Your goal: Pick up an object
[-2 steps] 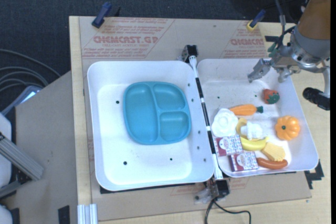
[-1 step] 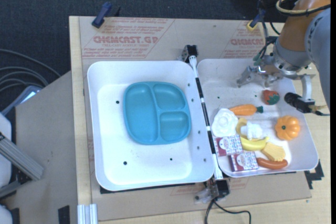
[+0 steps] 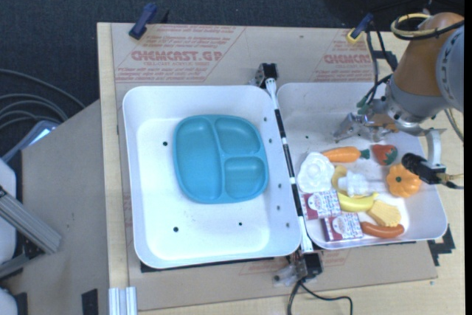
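The right bin (image 3: 310,111) holds several toy foods crowded in its near half: an orange carrot (image 3: 343,154), a red pepper (image 3: 383,153), an orange pumpkin (image 3: 403,181), a white lump (image 3: 317,172), a yellow banana (image 3: 352,199), a cheese wedge (image 3: 386,214), a sausage (image 3: 382,230) and two red-and-white packets (image 3: 330,214). My gripper (image 3: 359,125) hangs low in the far half of that bin, just behind the carrot and the pepper. Nothing visible is held in it.
A blue divided plate (image 3: 220,157) lies in the left bin (image 3: 147,181). The ridge where the two bins meet (image 3: 284,151) runs between them. The grey arm with its orange band (image 3: 428,63) crosses the right bin's far right corner. Brown board (image 3: 184,55) surrounds the bins.
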{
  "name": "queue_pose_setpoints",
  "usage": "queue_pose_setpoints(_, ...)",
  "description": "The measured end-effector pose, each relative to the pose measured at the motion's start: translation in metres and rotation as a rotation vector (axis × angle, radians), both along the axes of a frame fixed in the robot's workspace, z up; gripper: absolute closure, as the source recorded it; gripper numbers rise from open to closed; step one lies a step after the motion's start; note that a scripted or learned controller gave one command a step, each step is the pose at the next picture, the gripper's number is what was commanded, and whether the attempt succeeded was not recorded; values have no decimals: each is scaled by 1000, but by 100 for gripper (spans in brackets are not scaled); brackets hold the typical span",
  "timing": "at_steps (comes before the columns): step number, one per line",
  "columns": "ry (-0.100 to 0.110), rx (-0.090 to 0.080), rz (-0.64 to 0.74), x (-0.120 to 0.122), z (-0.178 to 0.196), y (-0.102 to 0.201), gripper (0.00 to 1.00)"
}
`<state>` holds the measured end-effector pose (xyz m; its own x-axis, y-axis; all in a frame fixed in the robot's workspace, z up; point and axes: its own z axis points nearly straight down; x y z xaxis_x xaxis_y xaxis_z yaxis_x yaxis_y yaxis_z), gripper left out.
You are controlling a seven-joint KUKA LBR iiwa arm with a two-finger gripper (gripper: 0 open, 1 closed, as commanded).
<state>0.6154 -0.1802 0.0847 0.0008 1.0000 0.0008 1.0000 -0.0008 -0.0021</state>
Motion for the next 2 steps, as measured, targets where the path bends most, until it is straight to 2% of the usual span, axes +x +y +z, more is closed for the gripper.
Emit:
queue_pose_setpoints(1,-3,0,2,42,0,33,0)
queue_pose_setpoints(2,0,0,0,-25,0,21,0)
